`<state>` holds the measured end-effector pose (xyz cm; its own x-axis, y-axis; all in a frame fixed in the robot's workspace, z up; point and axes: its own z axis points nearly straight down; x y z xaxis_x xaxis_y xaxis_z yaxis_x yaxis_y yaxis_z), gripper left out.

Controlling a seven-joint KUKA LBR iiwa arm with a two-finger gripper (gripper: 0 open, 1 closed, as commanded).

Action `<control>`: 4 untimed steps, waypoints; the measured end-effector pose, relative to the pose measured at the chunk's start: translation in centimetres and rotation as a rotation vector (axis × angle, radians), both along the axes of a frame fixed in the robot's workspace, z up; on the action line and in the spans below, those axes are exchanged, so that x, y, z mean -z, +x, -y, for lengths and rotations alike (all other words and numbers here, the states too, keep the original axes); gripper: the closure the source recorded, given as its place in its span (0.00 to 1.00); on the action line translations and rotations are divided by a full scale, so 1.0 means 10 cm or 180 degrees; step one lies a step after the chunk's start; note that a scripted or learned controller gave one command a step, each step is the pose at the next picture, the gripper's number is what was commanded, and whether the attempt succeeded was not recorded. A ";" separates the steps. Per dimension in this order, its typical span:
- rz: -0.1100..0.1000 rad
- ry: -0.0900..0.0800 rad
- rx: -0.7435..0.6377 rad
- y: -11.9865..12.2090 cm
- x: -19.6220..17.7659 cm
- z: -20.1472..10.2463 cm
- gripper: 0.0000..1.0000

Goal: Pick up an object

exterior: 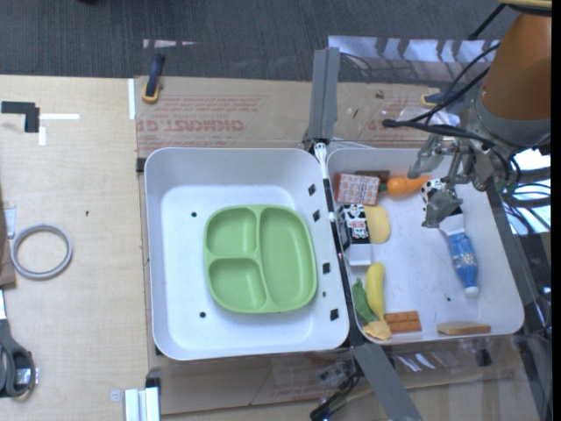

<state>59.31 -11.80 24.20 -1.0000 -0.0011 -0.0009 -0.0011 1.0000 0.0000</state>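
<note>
The right bin (491, 261) holds a scatter of small things, any of which could be picked. Nearest the gripper (441, 207) is a blue and white tube (462, 257), lying flat on the bin floor with its white end pointing up toward the fingers and its blue end toward the near wall. The gripper's dark tips hang just above that white end, close enough that I cannot tell from here whether they touch it, and nothing sits between them that I can make out.

Along the bin's left side lie a reddish patterned packet (358, 188), a black and white carton (355, 222), a pale yellow lump (378, 224) beside it, and a banana (375, 289) lower down, with something green (360, 300) against its left edge. An orange carrot (406, 185) lies near the far wall, just left of the gripper. At the near wall rest a brown block (403, 323) and a flat tan piece (464, 329).

The left bin (166, 261) carries a green divided plate (261, 258). Out on the bench to the left lies a grey tape ring (39, 251).

The arm (521, 68) comes in from the upper right, its orange band showing above the wrist, cables looping around it, and the gripper points down into the far part of the right bin. How wide the fingers stand I cannot tell.
</note>
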 end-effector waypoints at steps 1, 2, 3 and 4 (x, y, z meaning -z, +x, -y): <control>-0.0004 0.0002 -0.0124 -0.51 1.05 0.47 0.00; 0.0001 0.0002 -0.0232 -0.49 1.53 0.93 0.00; 0.0009 -0.0002 -0.0408 -0.35 1.51 0.91 0.00; 0.0001 0.0004 -0.0456 -0.65 1.52 0.61 0.00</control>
<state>52.77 -17.89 9.00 -0.9896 -0.1440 -0.0014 -0.1440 0.9896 0.0012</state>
